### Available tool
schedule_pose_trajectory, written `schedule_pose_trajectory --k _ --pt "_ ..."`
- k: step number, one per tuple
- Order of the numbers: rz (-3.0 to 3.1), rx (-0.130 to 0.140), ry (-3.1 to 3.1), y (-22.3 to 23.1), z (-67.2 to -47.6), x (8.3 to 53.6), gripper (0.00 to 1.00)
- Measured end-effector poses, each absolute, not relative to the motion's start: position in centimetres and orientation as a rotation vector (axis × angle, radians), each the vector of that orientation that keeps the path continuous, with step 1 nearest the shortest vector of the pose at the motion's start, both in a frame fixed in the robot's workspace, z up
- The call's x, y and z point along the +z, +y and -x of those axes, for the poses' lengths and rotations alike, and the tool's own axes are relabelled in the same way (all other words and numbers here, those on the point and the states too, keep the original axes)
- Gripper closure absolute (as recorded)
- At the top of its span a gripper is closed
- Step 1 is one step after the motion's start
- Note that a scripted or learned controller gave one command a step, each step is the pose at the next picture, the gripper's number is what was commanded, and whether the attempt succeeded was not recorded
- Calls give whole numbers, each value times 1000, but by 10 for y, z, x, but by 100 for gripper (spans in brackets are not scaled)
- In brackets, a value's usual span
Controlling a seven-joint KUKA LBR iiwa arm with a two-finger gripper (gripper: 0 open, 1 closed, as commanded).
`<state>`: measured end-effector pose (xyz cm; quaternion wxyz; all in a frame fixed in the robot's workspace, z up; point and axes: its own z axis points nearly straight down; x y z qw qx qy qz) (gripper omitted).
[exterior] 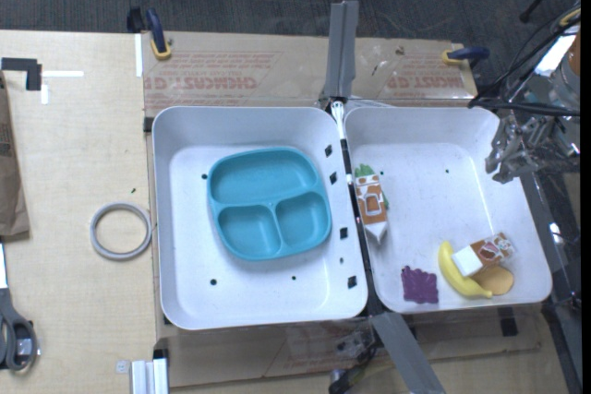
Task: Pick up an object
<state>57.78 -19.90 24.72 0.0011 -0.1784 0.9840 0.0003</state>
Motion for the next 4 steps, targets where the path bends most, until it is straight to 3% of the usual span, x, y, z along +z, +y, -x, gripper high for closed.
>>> schedule_pose_trajectory --k 1,2,3,4 --pt "579 -1 3084 -216 -565 92 100" --pt "581 0 3083 -216 -565 92 0" --pt "587 -2 3078 -214 -567 102 100" --pt "350 -2 3116 -221 -580 154 100"
